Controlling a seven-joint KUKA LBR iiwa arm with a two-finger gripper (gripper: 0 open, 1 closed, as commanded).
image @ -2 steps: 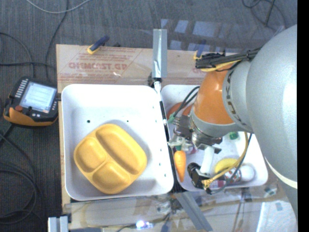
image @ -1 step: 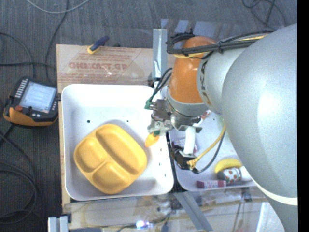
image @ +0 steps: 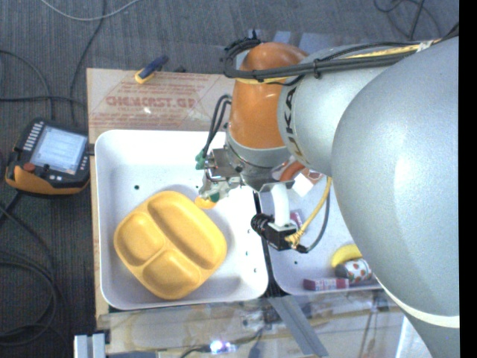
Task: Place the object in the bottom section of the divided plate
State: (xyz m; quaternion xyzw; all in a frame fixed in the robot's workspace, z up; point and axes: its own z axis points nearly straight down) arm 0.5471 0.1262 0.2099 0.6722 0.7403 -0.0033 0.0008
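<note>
Two white bins point(image: 104, 200) are borne by the worktop, the gripper point(image: 211, 192) poised at the yellow divided plate's point(image: 170, 243) upper rim for placing; its grip cannot be told.

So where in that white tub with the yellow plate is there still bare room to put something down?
The left bin has bare floor along its top-left corner, above the divided plate, and a strip at lower right between the plate and the bin's right wall. The plate's three sections look bare too. It is crowded at the plate's upper right, where the hand hangs.
</note>
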